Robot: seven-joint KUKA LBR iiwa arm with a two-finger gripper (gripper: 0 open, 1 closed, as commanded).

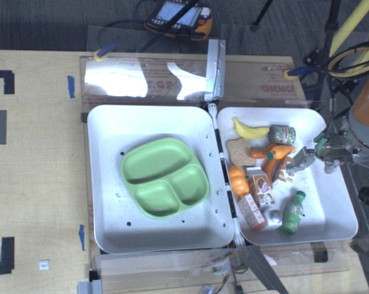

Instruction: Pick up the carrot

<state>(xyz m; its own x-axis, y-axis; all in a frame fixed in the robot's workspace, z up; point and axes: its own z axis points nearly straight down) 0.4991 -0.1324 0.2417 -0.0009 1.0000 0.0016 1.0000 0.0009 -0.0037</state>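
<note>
I am watching the gripper [304, 158] hovering low in the right bin [338, 219], reaching in from the right edge. Whether it is released or clenched I cannot tell; it is too small and blurred here. Just to its left the carrot [276, 158] is lying tilted, its orange body close against the gripper tip and resting among the other toys. I am judging it a light, stiff plastic piece, smooth and likely slippery, tapering to one end, so I am planning to take it across the thicker middle rather than the narrow tip. Below the gripper a green bottle [292, 213] is leaning. Further left a banana [249, 129] and a small can [282, 133] are sitting. Farthest off, the green divided plate [165, 176] is lying in the left bin [111, 127].
</note>
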